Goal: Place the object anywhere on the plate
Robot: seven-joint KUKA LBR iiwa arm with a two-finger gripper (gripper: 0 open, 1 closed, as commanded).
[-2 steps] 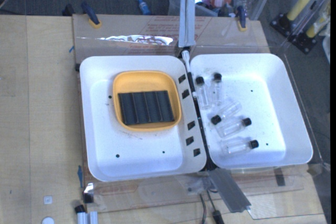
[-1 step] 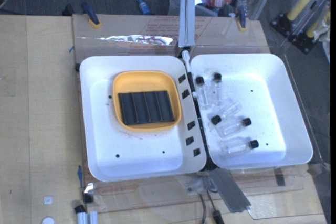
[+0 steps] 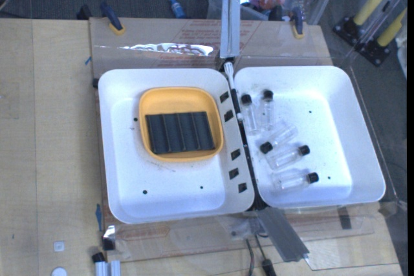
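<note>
While the yellow rounded-square plastic plate [image 3: 181, 123] sits in the left shallow white bin [image 3: 123, 191], carrying a dark ribbed rectangular mat [image 3: 180, 132] across its middle, none of the task's pieces lies on it yet. Right of the plate runs the divider where the two bins meet, marked by a row of small black tabs [image 3: 231, 136]. Further right of the plate, in the right shallow white bin [image 3: 349, 139], lie several clear plastic vials with black caps [image 3: 281, 145], loosely clustered toward that bin's plate-side half, some upright and some lying flat. How the tool stands I cannot tell, and nothing here shows a vial held. I judge the task to be at its start: the next move calls for choosing one vial, probably an outlying one lying flat, gripping it across its body, and carrying it left over the divider to the plate.
</note>
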